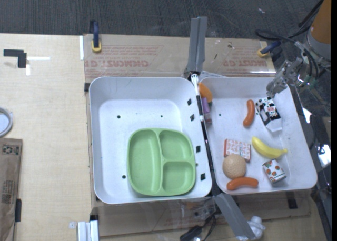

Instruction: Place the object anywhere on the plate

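Your plate (pixel 161 161), the green one with three sections, sits in the left bin (pixel 100 129) toward its front. The stuff to pick from is all in the right bin (pixel 303 129): banana (pixel 268 148), two sausages, one upright (pixel 248 113) and one at the front (pixel 242 183), a round bun (pixel 235 166), a pink-patterned packet (pixel 237 148), a cow-print carton (pixel 268 112) and a small spotted can (pixel 274 172). Nothing's on the plate. The end effector (pixel 280 81) hangs over the right bin's far right corner, just beside the carton; honestly, you can't tell if it's released or clenched.
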Available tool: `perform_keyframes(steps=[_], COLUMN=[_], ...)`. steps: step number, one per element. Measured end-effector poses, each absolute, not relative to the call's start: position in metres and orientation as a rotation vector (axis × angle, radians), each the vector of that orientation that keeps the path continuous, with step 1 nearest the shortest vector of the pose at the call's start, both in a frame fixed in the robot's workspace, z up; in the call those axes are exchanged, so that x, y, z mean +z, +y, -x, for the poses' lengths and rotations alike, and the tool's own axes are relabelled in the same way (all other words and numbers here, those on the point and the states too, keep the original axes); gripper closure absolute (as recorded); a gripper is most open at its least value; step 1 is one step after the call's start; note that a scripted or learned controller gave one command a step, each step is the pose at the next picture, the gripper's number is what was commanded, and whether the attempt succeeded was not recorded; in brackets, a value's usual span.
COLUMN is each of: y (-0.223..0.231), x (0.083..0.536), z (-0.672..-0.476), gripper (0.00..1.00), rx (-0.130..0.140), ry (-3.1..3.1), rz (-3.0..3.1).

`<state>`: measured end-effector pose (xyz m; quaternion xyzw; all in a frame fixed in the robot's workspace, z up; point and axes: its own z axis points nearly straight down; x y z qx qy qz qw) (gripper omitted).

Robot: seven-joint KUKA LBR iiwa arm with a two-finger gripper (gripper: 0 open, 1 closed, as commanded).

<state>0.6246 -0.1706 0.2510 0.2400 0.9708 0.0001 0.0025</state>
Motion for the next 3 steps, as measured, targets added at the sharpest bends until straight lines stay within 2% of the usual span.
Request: perform_keyframes(steps=[1, 2, 3], y=[-0.086, -0.022, -0.087], x=[0.191, 0.191, 0.191], z=[-0.566, -0.507, -0.523], gripper=[1.00, 1.00, 1.00], rx=[0.000, 0.000, -0.001], ry=[3.025, 3.021, 3.028], rz=[-0.848, -0.861, -0.832])
